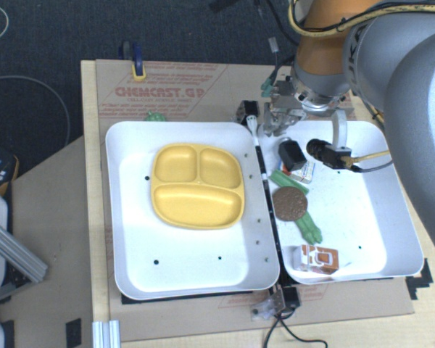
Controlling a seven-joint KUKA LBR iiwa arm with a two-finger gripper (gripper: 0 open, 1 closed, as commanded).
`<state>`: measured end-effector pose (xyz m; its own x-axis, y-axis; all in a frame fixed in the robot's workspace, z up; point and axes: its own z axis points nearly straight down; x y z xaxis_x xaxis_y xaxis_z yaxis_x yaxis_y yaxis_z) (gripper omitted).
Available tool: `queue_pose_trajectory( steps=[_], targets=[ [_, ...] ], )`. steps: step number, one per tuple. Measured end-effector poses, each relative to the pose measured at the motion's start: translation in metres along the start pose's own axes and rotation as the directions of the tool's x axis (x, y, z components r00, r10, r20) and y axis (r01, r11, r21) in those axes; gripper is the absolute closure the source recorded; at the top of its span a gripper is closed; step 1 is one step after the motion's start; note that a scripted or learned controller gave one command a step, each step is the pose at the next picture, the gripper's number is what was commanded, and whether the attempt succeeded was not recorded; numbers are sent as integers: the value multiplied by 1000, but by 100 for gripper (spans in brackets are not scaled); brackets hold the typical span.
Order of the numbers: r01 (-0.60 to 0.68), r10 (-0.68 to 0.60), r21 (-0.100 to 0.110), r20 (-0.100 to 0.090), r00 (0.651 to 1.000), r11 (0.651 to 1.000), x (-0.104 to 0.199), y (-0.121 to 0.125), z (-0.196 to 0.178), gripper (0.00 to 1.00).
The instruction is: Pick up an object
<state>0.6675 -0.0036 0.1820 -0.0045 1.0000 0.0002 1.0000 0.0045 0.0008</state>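
Fingers of our gripper (275, 122), hanging at the right bin's (370, 216) far left corner, sit too cluttered to read; nothing looks lifted, so picking remains.

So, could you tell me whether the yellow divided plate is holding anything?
Empty: all three compartments of the yellow plate show bare yellow; it lies flat in the left bin.

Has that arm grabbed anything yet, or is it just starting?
Nothing looks picked up yet. The gripper hangs over the far left corner of the right bin. The brown disc, green toy and small packet lie in that bin, the yellow tray in the left. The whole grab remains.
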Motion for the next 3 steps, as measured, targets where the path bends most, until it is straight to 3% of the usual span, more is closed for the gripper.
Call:
queue_pose_trajectory(
  steps=[1,2,3],
  targets=[
    [0,0,-5,-2,1000,1000,38,-34,-71,100],
    [2,-2,-11,-2,1000,1000,90,-39,-158,100],
    [1,-1,10,0,1000,1000,149,-42,-53,100]
  ],
)
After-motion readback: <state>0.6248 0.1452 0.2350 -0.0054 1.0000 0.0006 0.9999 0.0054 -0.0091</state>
